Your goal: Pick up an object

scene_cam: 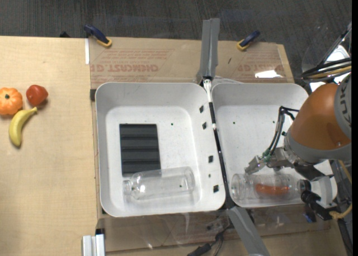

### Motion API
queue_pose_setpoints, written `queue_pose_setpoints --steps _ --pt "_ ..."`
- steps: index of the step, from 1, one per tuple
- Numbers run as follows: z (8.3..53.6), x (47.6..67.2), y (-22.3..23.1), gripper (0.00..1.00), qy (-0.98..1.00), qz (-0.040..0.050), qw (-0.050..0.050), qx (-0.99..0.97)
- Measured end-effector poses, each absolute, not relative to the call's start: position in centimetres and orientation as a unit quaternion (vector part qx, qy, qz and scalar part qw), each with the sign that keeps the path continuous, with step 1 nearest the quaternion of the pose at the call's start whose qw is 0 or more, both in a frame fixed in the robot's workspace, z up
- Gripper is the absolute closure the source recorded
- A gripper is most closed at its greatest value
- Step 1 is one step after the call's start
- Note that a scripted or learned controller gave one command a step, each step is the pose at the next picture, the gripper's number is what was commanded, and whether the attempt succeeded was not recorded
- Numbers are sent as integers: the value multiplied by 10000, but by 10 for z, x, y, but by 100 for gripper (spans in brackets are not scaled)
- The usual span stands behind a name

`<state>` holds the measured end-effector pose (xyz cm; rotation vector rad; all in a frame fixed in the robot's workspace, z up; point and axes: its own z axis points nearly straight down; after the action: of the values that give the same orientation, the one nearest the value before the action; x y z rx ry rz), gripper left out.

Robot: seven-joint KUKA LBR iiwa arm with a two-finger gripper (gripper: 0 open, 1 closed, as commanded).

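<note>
A clear plastic bottle with something orange inside (pixel 267 188) lies on its side at the front of the right bin (pixel 246 115). My gripper (pixel 270 162) hangs just behind and above it, low in the bin, below the arm's orange band (pixel 321 123); whether it touches the bottle is unclear. In the left bin (pixel 106 137), a second clear bottle (pixel 159 184) lies on its side near the front wall. Right behind it lies a flat black ribbed block (pixel 140 147).
An orange (pixel 9 102), a red apple (pixel 37 95) and a banana (pixel 19 127) sit on the wooden table far left. Cardboard (pixel 168 62) lies behind the bins, held by two clamps. A grey bar (pixel 210 48) runs back between the bins.
</note>
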<state>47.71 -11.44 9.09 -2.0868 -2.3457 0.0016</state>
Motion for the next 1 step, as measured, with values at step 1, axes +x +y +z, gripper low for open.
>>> queue_pose_setpoints --steps 1 --pt "178 477 -189 0 -6931 9 -3 -7209"
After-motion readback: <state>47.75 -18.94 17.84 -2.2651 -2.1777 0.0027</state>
